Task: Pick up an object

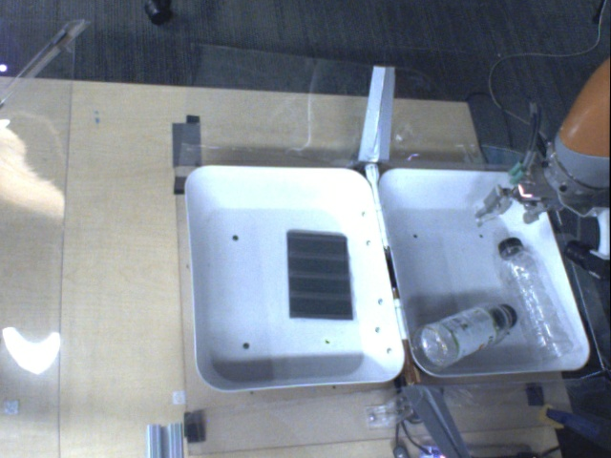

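Only an unreadable bottle label (pixel 465 327).

Pale wooden bench (pixel 105 284); dark carpet floor (pixel 286 12) behind.

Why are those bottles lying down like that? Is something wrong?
Both clear plastic bottles lie tipped on their sides in the right bin instead of standing. The larger bottle lies across the bin's near end; the slimmer bottle lies against the right wall. Nothing looks spilled or broken. The dark ridged tray lies flat in the left bin.
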`<state>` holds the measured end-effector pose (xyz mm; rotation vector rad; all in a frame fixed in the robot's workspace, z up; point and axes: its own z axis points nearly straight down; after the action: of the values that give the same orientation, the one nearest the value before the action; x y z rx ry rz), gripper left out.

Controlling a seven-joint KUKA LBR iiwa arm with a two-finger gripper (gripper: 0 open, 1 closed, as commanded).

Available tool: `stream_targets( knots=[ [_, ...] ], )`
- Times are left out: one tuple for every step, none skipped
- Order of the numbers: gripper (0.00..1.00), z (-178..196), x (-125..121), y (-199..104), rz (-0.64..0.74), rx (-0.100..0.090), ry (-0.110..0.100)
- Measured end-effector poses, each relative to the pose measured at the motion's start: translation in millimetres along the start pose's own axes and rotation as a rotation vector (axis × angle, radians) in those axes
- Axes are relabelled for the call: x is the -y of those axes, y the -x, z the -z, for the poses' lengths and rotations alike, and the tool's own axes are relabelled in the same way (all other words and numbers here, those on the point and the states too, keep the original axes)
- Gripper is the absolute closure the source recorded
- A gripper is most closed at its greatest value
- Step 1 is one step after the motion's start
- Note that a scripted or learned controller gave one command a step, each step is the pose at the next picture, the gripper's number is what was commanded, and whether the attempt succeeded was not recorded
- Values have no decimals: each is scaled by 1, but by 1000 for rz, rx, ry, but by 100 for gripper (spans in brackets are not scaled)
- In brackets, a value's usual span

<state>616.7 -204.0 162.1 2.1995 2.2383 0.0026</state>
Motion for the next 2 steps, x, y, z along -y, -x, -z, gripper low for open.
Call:
stream_targets(
  knots=[
    [0, -74, 12, 0, 61, 1, 5],
    [0, -73, -51, 1, 102, 0, 1]
  ],
)
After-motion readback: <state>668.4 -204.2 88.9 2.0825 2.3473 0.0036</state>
